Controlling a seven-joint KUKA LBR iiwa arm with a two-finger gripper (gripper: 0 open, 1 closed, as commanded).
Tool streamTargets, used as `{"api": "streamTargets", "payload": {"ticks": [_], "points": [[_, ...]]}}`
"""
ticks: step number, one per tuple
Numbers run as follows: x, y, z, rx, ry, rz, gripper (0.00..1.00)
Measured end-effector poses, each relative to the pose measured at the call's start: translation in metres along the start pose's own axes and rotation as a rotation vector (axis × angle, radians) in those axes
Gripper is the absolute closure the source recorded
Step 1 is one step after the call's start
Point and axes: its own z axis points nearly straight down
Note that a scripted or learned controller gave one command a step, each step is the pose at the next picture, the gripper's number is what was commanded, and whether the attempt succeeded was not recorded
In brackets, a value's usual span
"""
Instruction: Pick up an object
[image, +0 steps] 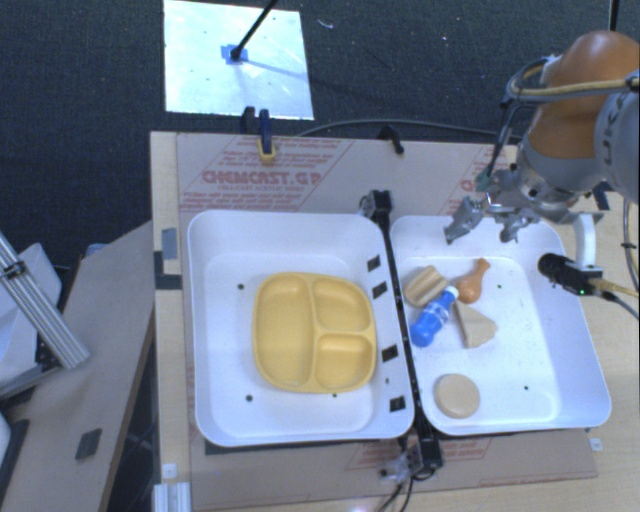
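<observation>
Pincer (487, 222) open, holding nothing, over right bin (575, 330) back edge, w/ bottle (432, 318) well apart.

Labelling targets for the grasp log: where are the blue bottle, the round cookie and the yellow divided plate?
blue bottle (431, 322), camera view, middle of its body
round cookie (458, 395), camera view, centre of its top
yellow divided plate (268, 352), camera view, left rim
</observation>
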Motion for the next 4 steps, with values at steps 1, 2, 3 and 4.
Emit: {"api": "streamTargets", "payload": {"ticks": [1, 2, 3, 4], "points": [[0.000, 0.002, -0.008, -0.013, -0.001, -0.002, 0.00], [-0.006, -0.003, 0.048, -0.012, -0.001, 0.000, 0.00], [-0.015, 0.001, 0.100, -0.011, -0.001, 0.000, 0.00], [-0.016, 0.005, 0.140, -0.023, -0.004, -0.001, 0.00]]}}
